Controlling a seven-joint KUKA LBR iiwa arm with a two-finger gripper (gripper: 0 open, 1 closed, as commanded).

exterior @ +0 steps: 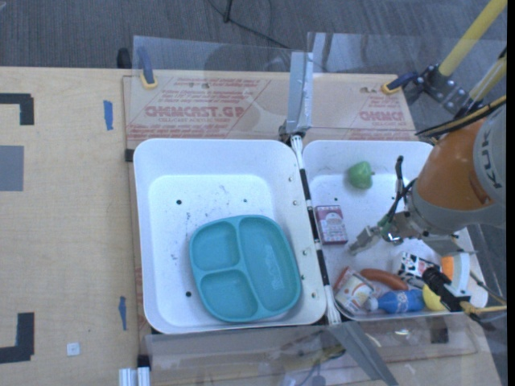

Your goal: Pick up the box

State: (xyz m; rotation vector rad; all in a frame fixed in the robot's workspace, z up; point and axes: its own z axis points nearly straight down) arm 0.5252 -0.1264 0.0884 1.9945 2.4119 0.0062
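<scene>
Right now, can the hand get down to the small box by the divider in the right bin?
Probably yes. The box lies flat against the right bin's left wall with bare floor around it, and the hand hangs just to its right. The close wall may crowd one finger.

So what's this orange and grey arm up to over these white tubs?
The arm is meant to pick up the box, a small reddish carton lying against the left wall of the right bin. Its gripper hangs low over that bin, just right of the box, and nothing is visibly held. A green ball sits further back, and a pile of small items crowds the near end. The left bin holds a teal divided tray.
</scene>
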